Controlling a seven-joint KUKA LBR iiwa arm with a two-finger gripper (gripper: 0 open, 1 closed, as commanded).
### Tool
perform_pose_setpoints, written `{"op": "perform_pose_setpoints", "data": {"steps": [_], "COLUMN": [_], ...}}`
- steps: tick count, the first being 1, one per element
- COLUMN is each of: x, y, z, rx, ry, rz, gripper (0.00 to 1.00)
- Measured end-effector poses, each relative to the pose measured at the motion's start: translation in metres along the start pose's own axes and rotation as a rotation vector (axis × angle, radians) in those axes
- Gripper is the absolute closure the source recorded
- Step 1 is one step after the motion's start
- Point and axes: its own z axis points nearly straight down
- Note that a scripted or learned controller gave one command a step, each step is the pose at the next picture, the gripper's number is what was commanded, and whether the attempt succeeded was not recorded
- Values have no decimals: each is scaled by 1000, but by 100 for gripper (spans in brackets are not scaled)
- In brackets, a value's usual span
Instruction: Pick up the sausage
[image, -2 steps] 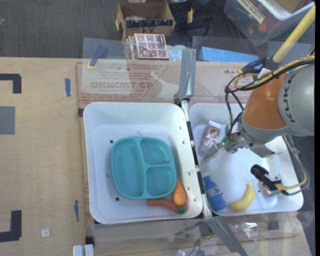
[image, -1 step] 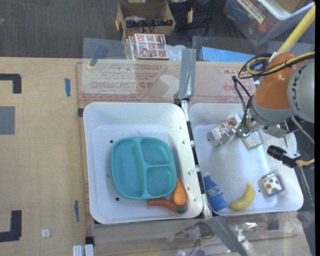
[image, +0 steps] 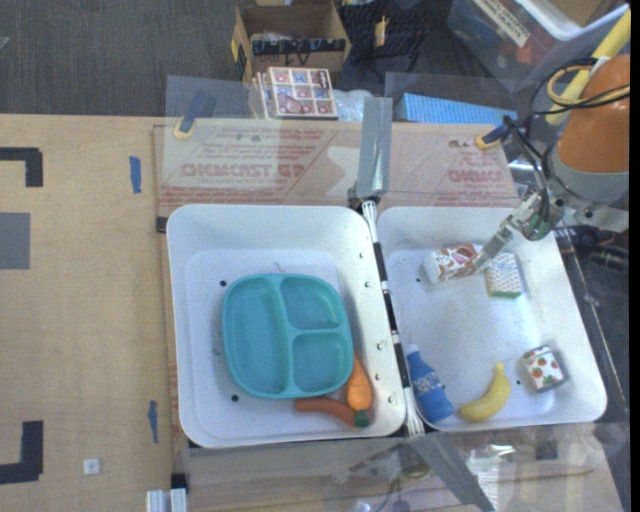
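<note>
White plastic forms both bins: the left bin (image: 190, 235) carries a teal tray (image: 285, 335), and at the tray's 5 o'clock corner lies the sausage (image: 322, 407), a slim red-orange piece touching a carrot (image: 360, 385) that leans against the tray's edge. We find the gripper (image: 487, 252) well apart from these, in the right bin (image: 580, 330), at that bin's 12 o'clock region; its tip rests at or just over a small carton (image: 452, 263), with a green-and-white packet (image: 504, 275) just beside it. Whether the pincer is wide, narrow or closed on anything we cannot tell, since the tip is too small and blurred. A blue bottle (image: 428, 383), a banana (image: 485, 396) and a patterned cube (image: 542, 368) occupy the 6 o'clock side of the right bin. We judge the task barely begun: the arm must cross the divider between bins to reach its target. Risks follow from the layout. The sausage sits wedged among carrot, tray rim and bin wall, so a descent may close on the carrot instead, or strike the tray and skid off. The low, rounded shape may also roll from the grasp.
</note>
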Motion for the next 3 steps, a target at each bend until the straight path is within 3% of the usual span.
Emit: {"op": "perform_pose_setpoints", "data": {"steps": [1,2,3], "x": [92,54,81], "y": [-4,21,36], "z": [-12,39,41], "rx": [2,-12,-19], "ry": [6,-19,-31], "rz": [-148,-341,-6], "gripper": [0,0,0]}}
